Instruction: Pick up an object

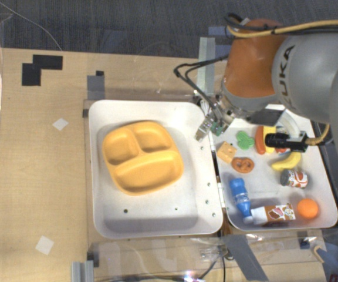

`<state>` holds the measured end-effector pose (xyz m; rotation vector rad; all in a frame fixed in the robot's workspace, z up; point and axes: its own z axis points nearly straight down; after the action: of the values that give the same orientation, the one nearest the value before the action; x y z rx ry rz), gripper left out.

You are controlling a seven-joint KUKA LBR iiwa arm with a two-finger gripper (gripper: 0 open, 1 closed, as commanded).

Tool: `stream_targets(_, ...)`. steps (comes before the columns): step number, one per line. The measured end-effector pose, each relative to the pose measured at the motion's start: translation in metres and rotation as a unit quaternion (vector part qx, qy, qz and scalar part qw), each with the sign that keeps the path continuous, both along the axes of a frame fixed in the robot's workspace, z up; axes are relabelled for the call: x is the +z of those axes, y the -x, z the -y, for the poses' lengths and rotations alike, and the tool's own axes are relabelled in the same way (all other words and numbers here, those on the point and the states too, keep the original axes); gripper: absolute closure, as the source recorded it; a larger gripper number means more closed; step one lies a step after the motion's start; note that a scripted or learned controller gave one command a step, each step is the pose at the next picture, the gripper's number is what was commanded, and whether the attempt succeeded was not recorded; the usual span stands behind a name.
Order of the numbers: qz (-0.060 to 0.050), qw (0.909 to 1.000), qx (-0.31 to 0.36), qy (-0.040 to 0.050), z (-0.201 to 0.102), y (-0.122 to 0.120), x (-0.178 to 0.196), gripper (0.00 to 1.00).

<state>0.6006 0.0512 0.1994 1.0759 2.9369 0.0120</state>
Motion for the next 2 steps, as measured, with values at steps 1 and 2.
stream_targets(1, 0.000, 1.0000, 0.000, 0.0002, 0.000, 0.000, 0.000, 0.00)
stream_targets(2, -0.007, 0.9888, -0.149, -0.0006, -0.061, 0.059, -0.082, 0.00)
